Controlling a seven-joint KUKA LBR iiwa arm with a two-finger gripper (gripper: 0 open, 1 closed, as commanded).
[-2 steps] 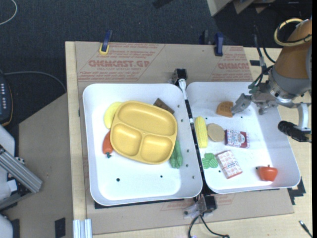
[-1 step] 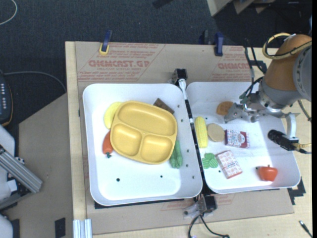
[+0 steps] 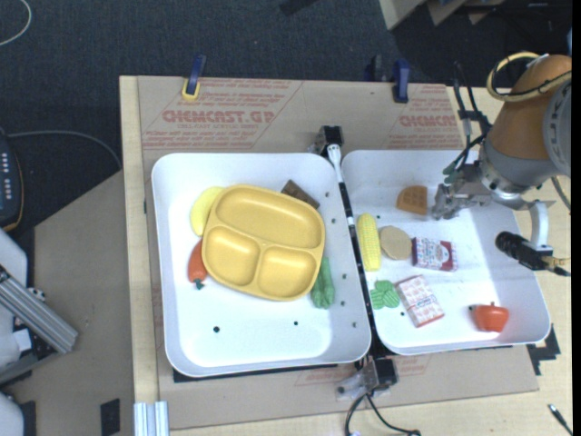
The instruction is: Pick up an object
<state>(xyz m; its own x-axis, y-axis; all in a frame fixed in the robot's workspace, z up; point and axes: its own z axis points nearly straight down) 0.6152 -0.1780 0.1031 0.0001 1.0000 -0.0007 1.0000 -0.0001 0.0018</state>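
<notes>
Dark carpet surrounds the desk (image 3: 272, 107), whose brown board top bears red printed lettering and is held by a yellow clamp (image 3: 192, 87) and a blue clamp (image 3: 400, 80) at its far edge. Two shallow white bins sit side by side on it.

The left bin (image 3: 254, 339) holds a yellow divided tray (image 3: 263, 242), which lies tilted over other items: a yellow piece (image 3: 203, 209) pokes out at its upper left, a red-orange piece (image 3: 196, 265) at its lower left, something brown (image 3: 298, 192) at its upper right, and a green leafy piece (image 3: 323, 287) at its lower right.

The right bin (image 3: 454, 334) holds the loose objects (all lying apart from one another or nearly so): a corn cob (image 3: 369, 241) along the left wall, a tan round piece (image 3: 395, 242) just beside it, a small red-and-white packet (image 3: 433, 253) next to that, a pink-and-white box (image 3: 420, 300) nearer the front, a green piece (image 3: 384, 294) touching or almost touching that box, a brown chunk (image 3: 413, 199) toward the back, and a red tomato-like piece (image 3: 490, 316) at the front right.

The arm (image 3: 531, 121) reaches in from the right, and its tool (image 3: 448, 200) is down in the back of the right bin, just beside the brown chunk. Whether the tool is spread or pressed together cannot be told; nothing is visibly held.
</notes>
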